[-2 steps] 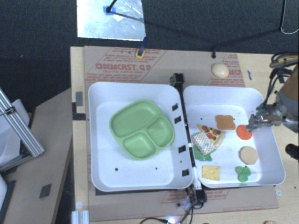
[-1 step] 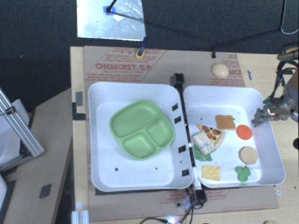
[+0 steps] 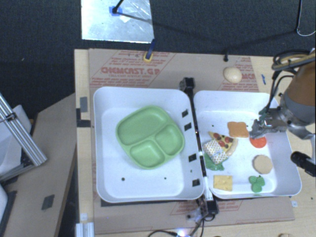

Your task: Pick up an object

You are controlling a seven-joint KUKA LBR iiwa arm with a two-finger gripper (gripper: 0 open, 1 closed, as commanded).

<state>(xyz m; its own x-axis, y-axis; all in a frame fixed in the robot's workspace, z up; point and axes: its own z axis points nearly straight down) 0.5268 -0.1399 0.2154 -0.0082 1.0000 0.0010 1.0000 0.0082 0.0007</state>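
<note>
Divided plate (image 3: 150, 137) in left bin (image 3: 106, 181)

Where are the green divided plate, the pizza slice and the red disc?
green divided plate (image 3: 148, 132): camera view, its large upper compartment.
pizza slice (image 3: 223, 140): camera view, its topping side.
red disc (image 3: 258, 142): camera view, its visible lower part.

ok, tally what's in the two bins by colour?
Green: 3, the divided plate, a leafy piece, a small piece
Orange: 1, toast-like slice
Red: 1, disc under the tool
Tan: 1, round cookie
Yellow: 1, cheese square
Multicolour: 1, pizza slice
Total: 8
</note>
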